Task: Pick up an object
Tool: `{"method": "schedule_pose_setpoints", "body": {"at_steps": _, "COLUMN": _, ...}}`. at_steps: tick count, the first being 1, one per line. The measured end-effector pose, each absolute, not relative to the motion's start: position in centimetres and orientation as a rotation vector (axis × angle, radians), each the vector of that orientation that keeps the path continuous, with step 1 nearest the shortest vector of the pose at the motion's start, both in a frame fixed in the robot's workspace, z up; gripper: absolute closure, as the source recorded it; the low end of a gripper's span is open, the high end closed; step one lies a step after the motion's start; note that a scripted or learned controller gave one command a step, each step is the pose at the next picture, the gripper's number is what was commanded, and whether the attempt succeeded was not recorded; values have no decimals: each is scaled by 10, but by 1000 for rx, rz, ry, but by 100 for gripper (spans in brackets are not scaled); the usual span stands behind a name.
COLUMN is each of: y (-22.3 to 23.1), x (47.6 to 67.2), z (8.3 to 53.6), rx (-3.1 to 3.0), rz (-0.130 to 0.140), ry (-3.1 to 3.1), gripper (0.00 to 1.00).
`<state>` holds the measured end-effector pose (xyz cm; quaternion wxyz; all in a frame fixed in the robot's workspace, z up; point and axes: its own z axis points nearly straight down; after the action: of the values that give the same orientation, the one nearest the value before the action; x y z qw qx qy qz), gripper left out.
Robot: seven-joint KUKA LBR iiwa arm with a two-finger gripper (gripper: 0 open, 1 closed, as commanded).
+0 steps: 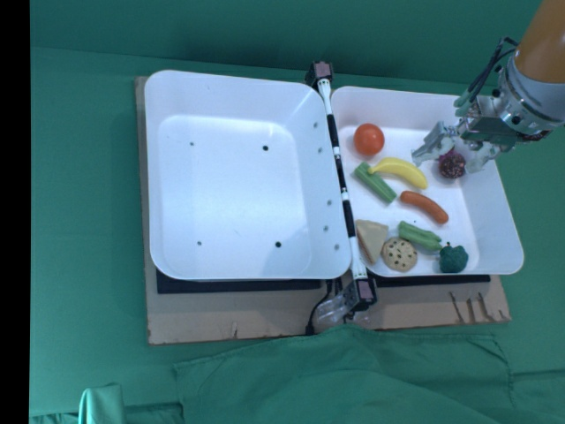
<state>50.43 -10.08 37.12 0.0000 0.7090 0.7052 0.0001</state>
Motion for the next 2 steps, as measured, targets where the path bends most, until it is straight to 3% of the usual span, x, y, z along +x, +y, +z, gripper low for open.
{"method": "schedule_pose_setpoints", "body": {"at_steps": 2, "y": -101, "x": 504, "z": 371, "rx": 2227, "rz": 0, "ry": 2215, "gripper": 0}}
